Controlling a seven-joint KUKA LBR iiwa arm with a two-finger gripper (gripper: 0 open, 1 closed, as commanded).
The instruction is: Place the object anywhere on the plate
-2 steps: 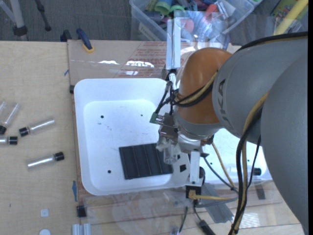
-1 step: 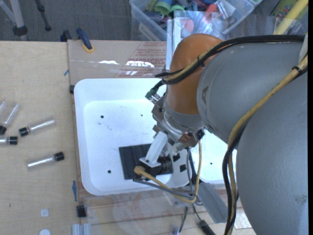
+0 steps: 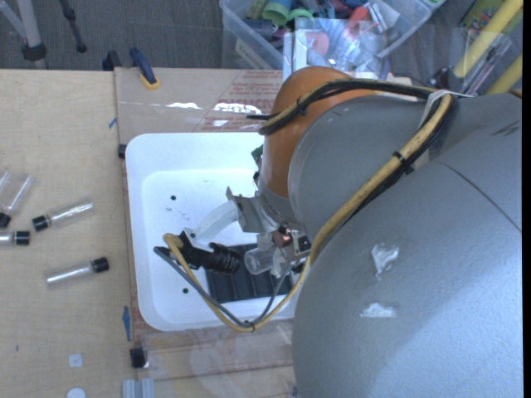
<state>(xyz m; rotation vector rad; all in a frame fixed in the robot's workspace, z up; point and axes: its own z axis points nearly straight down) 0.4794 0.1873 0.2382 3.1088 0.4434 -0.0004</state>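
Note:
My gripper (image 3: 259,257) reaches low into the left white bin (image 3: 158,222), near that bin's right side. The grey arm with its orange band (image 3: 311,110) covers everything to the right of it. Directly under the gripper, a flat black thing (image 3: 236,287) lies on the bin floor, partly hidden by the gripper. I cannot tell what it is. A black ribbed piece (image 3: 211,259) sticks out to the left of the gripper, and a small clear part (image 3: 255,262) shows at the gripper's tip.
A yellow and black cable (image 3: 217,309) loops across the bin floor below the gripper. Several clear vials with black caps (image 3: 75,270) lie on the wooden bench at left. A blue clamp (image 3: 147,73) sits behind the bin, and a clear tub of toys (image 3: 332,11) stands at the back.

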